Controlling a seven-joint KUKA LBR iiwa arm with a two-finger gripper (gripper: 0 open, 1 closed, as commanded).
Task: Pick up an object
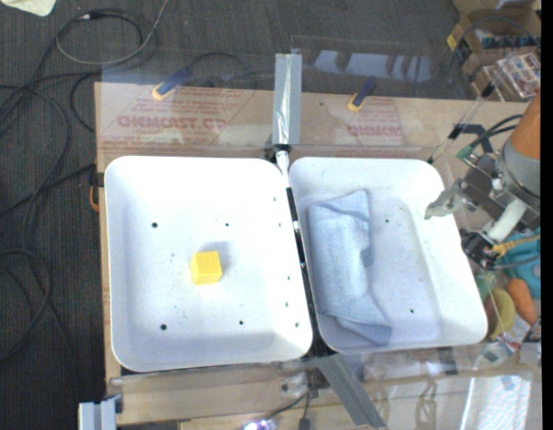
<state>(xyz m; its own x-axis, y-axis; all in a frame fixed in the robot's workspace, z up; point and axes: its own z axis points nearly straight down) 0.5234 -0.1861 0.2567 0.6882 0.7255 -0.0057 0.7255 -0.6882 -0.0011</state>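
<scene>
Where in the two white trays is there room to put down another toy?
The left bin has lots of bare floor all around the small yellow block. In the right bin, the light blue cloth covers the left half; the bare strip runs between the cloth and the right wall, near the gripper.

Cardboard boxes [496,7]; floor cables [101,38]

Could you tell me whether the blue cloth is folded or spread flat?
Folded: the blue cloth lies bunched lengthwise with overlapping layers.
</scene>
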